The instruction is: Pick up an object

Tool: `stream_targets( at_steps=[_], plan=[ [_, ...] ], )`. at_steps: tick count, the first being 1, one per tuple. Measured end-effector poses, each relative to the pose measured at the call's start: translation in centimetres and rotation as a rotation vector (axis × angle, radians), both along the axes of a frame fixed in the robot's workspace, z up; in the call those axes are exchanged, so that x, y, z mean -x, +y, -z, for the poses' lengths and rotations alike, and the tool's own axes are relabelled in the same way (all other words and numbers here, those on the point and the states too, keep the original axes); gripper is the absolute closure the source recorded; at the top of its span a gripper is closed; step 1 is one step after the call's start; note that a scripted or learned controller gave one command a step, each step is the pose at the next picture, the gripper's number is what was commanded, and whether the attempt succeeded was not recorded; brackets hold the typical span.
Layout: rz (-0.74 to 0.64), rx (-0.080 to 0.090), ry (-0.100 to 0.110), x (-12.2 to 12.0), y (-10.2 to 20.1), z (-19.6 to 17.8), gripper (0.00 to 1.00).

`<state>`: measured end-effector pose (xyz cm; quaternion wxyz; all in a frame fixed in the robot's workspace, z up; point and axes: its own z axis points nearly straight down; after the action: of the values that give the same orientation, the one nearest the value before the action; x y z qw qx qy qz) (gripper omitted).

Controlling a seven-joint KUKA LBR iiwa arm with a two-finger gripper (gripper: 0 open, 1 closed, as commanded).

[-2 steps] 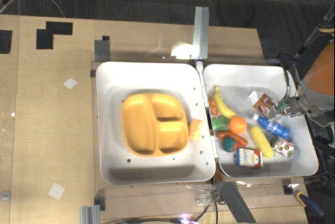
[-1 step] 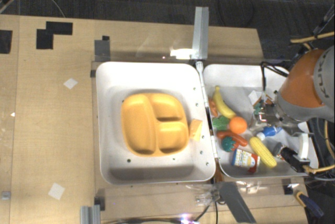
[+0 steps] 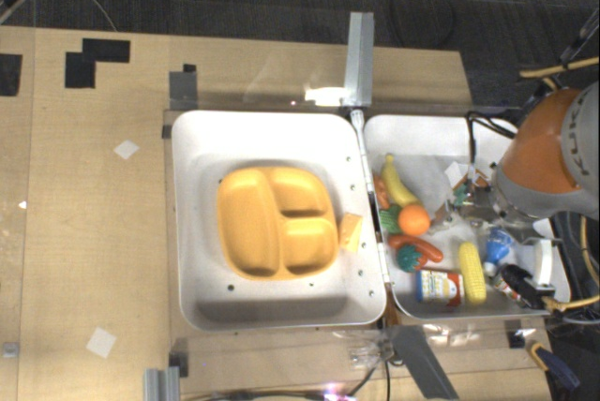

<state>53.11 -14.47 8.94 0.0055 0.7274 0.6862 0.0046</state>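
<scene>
The right bin holds several toy foods along its left side: a yellow banana, an orange, a red pepper and a teal-green piece. Nearer the front lie a corn cob and a small white-labelled box with red ends. A blue item rests just right of the corn. My gripper hangs low over the middle of this bin, right of the orange and above the corn. Nothing shows between its tips.
In the left bin sit a yellow divided tray and a small pale-orange wedge by the right wall. A metal post stands behind the wall between the bins. My arm covers the right bin's right side.
</scene>
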Motion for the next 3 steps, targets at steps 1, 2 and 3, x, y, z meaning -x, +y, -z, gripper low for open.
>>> stream_targets(
  at_steps=[1,2,3],
  plan=[
    [0.000,0.000,0.000,0.0,0.0,0.0,0.00],
    [0.442,-0.005,0.004,-5.9,1.0,0.1,0.00],
    [0.603,-0.011,0.008,-10.7,-1.8,0.2,0.00]
  ],
)
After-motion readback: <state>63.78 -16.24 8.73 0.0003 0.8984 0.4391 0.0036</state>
